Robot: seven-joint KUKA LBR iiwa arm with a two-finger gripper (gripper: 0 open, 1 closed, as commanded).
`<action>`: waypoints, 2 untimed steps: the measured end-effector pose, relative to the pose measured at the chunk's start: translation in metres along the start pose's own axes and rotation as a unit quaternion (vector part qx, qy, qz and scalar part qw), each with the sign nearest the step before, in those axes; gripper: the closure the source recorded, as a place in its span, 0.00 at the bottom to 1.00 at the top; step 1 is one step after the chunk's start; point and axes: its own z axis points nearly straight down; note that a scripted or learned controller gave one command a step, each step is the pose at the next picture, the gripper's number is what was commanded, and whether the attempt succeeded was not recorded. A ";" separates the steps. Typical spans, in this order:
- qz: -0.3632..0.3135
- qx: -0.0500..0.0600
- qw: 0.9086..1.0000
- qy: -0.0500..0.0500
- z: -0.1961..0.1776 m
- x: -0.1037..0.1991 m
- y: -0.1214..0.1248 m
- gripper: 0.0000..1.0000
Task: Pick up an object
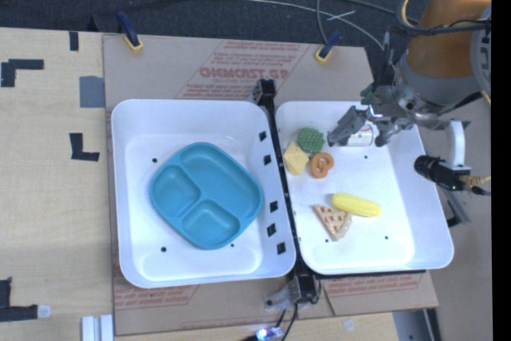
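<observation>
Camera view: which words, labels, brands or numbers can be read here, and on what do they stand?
"CHEMCAST GP": red print, upside down, on the brown board under the bins, above the left bin; the reading is uncertain.
Smaller red lines around it: too blurred to read.
Red print on the board's lower edge, under both bins: too small to read.
Food items, blue tray, arm: no text.

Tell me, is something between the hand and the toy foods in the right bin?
Nothing visible. The hand hangs over the right white bin; the green leafy toy lies nearest, beside it.
</observation>
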 end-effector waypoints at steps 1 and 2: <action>0.000 0.002 1.000 0.000 0.051 0.004 0.008 0.00; 0.001 0.002 1.000 0.000 0.100 -0.003 0.007 0.00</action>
